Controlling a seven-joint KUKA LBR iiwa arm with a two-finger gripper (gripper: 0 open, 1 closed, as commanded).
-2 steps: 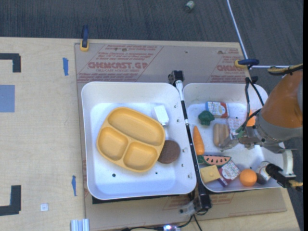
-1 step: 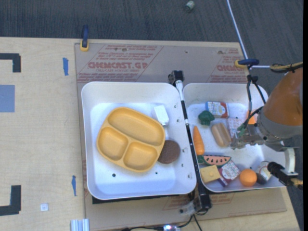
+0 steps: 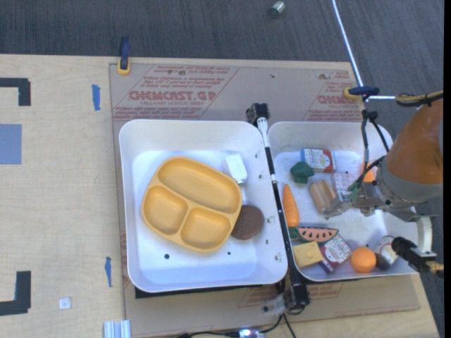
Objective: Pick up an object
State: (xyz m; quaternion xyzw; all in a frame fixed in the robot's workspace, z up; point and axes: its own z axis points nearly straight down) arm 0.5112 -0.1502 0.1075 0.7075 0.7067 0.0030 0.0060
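The arm reaches in from the right and its tool [image 3: 350,203] hangs low over the right bin [image 3: 282,136]; whether it is open or closed cannot be told, and nothing is seen in its grasp. Just to its left lies a sausage [image 3: 321,196], its long axis running up and down the bin, slightly tilted. A carrot [image 3: 289,205] lies parallel beside the bin's left wall, tip pointing down. An orange [image 3: 363,260] sits near the bottom edge.
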